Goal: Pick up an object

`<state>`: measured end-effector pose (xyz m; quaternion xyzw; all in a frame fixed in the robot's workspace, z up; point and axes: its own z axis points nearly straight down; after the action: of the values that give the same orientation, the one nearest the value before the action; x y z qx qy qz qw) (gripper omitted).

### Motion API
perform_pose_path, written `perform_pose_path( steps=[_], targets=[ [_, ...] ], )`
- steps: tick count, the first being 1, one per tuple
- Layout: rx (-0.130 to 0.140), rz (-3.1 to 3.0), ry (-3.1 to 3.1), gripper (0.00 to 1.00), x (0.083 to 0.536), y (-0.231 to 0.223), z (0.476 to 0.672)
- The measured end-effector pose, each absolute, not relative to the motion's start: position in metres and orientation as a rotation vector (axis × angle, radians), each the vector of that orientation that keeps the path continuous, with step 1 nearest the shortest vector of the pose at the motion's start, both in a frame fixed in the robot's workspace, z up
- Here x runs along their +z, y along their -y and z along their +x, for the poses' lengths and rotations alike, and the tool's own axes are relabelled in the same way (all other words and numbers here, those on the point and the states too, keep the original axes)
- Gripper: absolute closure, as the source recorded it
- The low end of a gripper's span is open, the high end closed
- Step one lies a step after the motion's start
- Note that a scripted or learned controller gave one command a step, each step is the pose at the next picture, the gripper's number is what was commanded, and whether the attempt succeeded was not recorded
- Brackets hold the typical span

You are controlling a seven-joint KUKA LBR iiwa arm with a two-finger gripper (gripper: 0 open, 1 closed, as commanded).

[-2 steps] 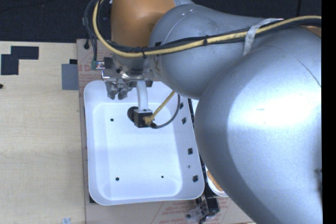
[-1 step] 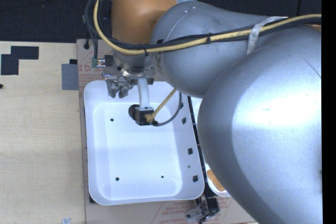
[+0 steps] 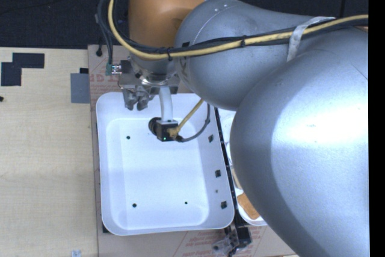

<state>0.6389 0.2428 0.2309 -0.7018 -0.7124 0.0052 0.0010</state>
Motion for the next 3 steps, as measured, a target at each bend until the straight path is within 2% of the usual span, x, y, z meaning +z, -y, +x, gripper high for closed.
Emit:
perform_pose_path(
  steps=[3],
  targets=[
    [0.027,-2.191,2.247,1.00,0.259,-0.243,0.639]
  ],
)
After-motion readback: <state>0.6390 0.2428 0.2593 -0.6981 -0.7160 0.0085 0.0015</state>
